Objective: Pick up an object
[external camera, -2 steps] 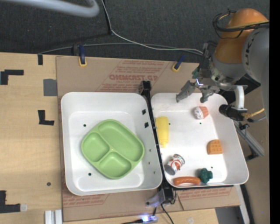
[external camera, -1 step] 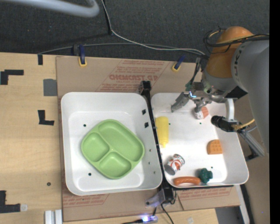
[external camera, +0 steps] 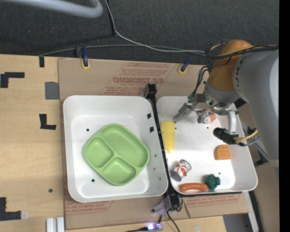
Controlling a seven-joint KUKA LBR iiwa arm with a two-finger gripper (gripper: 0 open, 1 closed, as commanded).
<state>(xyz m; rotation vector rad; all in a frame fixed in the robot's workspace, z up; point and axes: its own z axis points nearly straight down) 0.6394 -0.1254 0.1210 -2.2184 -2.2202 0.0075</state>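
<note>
You can't tell the pincer's state; it hangs at the right bin's far edge, bare floor mid-bin.

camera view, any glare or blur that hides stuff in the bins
Camera view: even light, soft shadows, bright white bins without hiding glare; green divided plate and corn cob sharp; grey bar at the top edge blurred; gripper dim under the arm.

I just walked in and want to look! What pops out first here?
The big green plate in the left bin grabs the eye. Next comes the grey arm with its orange band, over the right bin, where a yellow corn, a waffle and a sausage lie.
</note>
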